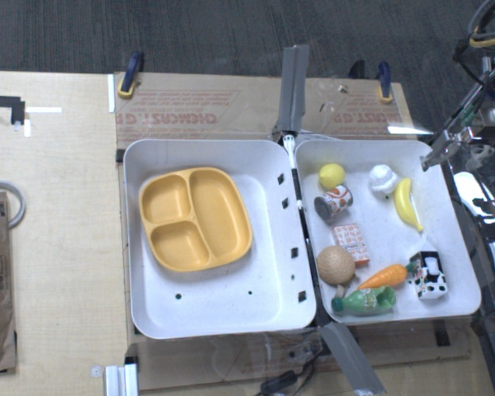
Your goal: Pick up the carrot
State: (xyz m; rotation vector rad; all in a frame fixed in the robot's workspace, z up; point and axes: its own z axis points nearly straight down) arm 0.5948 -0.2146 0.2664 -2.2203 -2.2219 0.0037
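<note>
Orange carrot (382, 276) among toys in right bin (460, 246), yellow tray (195, 219) in left bin (148, 304); pincer state unclear.

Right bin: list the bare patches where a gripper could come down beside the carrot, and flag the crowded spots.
Around the carrot it is tight: green item below, brown ball to the left, cow toy to the right. Bare floor lies above it, bordered by the patterned box and banana. The left bin has bare floor below the yellow plate.
</note>
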